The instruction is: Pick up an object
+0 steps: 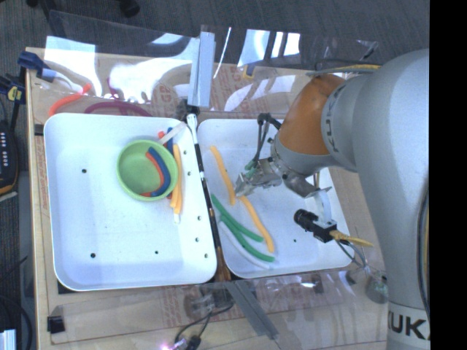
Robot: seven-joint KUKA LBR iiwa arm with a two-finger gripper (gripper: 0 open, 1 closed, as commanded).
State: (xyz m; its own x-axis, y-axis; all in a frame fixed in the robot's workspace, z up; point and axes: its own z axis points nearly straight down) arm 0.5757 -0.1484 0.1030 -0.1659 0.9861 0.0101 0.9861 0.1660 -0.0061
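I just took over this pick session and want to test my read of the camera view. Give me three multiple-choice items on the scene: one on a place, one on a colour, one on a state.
1. Where does the green bowl sit?
A. In the left bin
B. In the right bin
C. On the bench outside the bins

2. What colours are the long sticks in the right bin?
A. Blue and white
B. Orange and green
C. All red

3. Where is the gripper now?
A. Over the left bin
B. Parked off the bench
C. Low over the right bin, among the sticks

Answers:
1 A: the bowl lies inside the left bin.
2 B: orange and green sticks lie there.
3 C: the gripper reaches down beside an orange stick.
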